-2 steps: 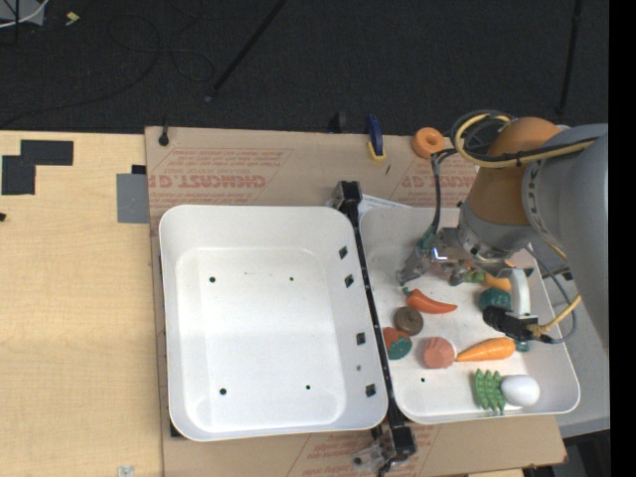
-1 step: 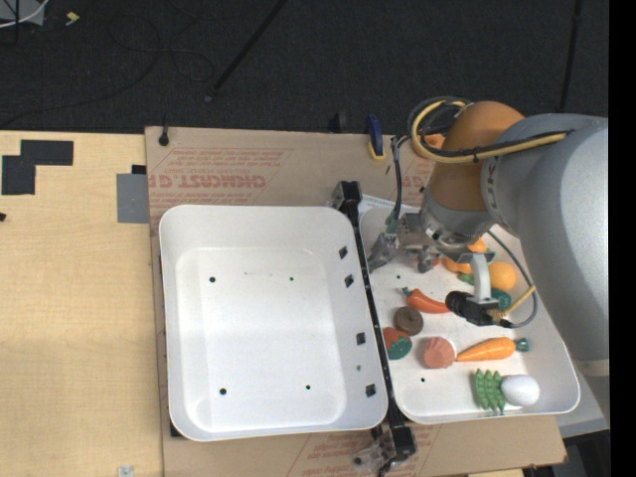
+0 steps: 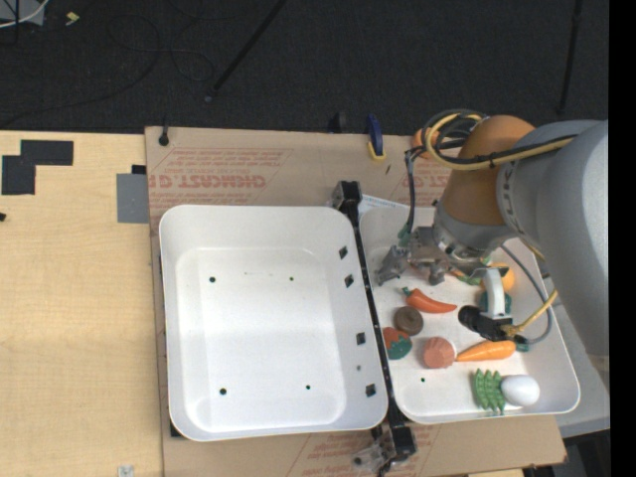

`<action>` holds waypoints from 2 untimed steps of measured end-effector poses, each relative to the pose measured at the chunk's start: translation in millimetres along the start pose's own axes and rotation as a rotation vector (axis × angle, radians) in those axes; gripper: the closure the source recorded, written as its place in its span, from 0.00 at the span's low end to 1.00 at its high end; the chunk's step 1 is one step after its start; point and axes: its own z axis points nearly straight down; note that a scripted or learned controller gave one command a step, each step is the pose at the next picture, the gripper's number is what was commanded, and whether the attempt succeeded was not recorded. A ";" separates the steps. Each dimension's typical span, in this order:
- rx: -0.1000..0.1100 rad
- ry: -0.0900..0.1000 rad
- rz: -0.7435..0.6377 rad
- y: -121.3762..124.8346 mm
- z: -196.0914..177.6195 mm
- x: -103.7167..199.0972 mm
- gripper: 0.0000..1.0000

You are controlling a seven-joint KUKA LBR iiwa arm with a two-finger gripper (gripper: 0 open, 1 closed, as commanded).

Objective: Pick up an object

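A white left bin [image 3: 199, 266] is sitting beside the right bin [image 3: 556, 391], which is holding toy food: a red chili [image 3: 432, 302], brown piece [image 3: 408, 320], carrot [image 3: 487, 350] and white egg [image 3: 520, 391]. The gripper [image 3: 417, 262] is hovering above the chili; its grip cannot be made out.

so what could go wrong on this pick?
1. The toys are packed tight: the red chili, brown disc and pink ball lie close together, so the pincer may nudge neighbours or catch two.
2. The pincer hangs near the right bin's inner wall; a descent could clip it.
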 end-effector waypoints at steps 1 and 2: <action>0.000 0.001 0.001 0.7 -10.2 -0.3 1.00; 0.001 0.001 0.002 0.6 -9.7 -0.5 0.00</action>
